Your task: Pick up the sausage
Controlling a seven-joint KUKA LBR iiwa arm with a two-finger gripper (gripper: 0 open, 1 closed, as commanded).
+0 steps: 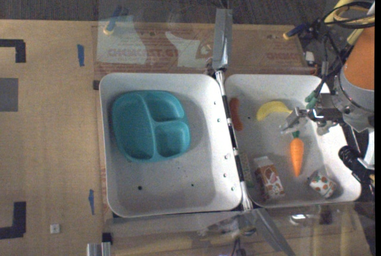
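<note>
the bench [47, 147] is plain wood with some black and blue tape marks on it, and it carries two white bins side by side. the left bin [172, 189] has a teal divided plate [150, 125] lying in its upper left part. the right bin [280, 88] holds all the small stuff. the arm [360, 70] comes in from the right, orange band up top, and the gripper [296, 121] hangs over the middle of the right bin, just beside the banana [272, 109] and right above the top of the carrot [296, 155]. can't tell if the fingers are spread or clenched, too blurry, and nothing shows between them. a small carton [269, 179] lies near the front edge, and a little patterned box [322, 184] sits in the front right corner. the sausage [236, 114] lies along the right bin's left wall, well apart from the gripper.
</note>
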